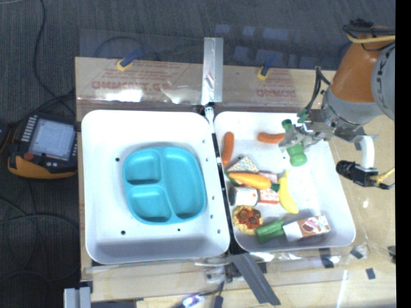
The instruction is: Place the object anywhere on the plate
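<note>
The jaws (296, 145) are clamping a green toy bottle (297, 154) above the right bin (340, 197), near a small carrot (270, 137). The blue divided plate (164, 183) is sitting in the left bin (103, 172).

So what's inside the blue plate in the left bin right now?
Nothing shows in the blue plate: its three compartments look bare. The toy food lies in the right bin. Whatever is beneath the plate is covered.

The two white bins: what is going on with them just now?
A grey and orange arm reaches in over the right bin, which holds toy food: a banana, carrots and small boxes. Its tool sits above a green object near the bin's upper right. The blue plate in the left bin has nothing on it yet.
</note>
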`<state>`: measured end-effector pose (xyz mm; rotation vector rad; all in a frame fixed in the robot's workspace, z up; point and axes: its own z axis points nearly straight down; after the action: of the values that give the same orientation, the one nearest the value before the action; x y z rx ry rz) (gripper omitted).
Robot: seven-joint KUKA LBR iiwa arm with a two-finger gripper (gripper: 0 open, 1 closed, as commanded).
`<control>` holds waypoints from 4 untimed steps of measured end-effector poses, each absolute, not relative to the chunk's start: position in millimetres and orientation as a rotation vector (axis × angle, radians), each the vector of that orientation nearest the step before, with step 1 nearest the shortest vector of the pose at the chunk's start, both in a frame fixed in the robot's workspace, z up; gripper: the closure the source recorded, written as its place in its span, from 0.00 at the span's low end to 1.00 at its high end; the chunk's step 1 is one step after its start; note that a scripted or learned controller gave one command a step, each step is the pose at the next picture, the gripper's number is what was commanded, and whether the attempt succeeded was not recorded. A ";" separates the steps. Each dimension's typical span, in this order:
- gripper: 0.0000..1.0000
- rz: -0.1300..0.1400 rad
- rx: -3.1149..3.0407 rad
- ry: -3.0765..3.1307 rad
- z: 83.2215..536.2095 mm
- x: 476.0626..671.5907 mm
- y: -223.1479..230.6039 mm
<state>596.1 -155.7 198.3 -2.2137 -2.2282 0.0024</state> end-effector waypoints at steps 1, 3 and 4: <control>1.00 0.001 -1.832 -2.549 182.9 584.8 -87.9; 1.00 -0.001 -1.632 -2.681 182.6 596.3 37.3; 1.00 0.005 -1.542 -2.738 190.5 584.9 31.0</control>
<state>584.9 31.0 190.5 -1.5422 -2.7382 0.0052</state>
